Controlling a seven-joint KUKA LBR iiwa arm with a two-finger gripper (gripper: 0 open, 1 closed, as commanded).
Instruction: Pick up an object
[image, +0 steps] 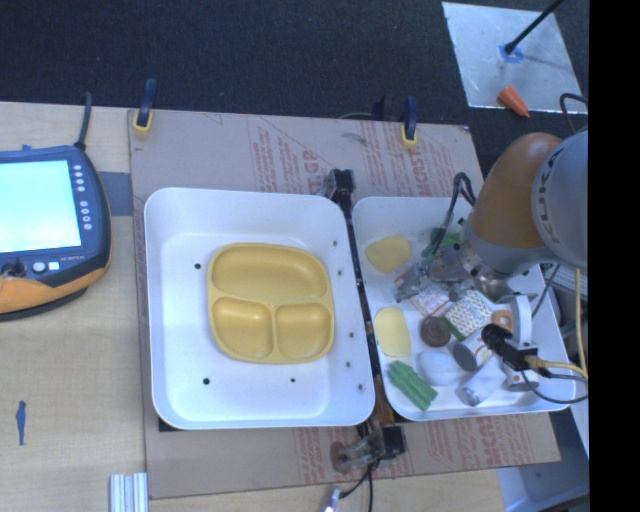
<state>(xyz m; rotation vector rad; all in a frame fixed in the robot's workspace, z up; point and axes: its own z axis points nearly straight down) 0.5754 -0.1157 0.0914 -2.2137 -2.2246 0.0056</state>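
Note:
The right bin (372, 215) holds a heap of small items: a pale yellow piece (388, 252) at the back, another yellow oval (393, 332), a green ridged block (412, 385), a brown disc (436, 331), a checkered packet (468, 314) and some grey and clear bits. The arm comes in from the right with its orange band over the bin's far right side. My gripper (428, 270) is down among the items near the bin's middle, beside the pale yellow piece. Its tips are lost in the clutter.
The left bin (170, 300) holds a yellow divided tray (270, 301). A teach pendant (45, 225) lies on the bench at far left. Clamps sit along the cardboard's back edge. Cables trail by the right bin's front right corner (530, 365).

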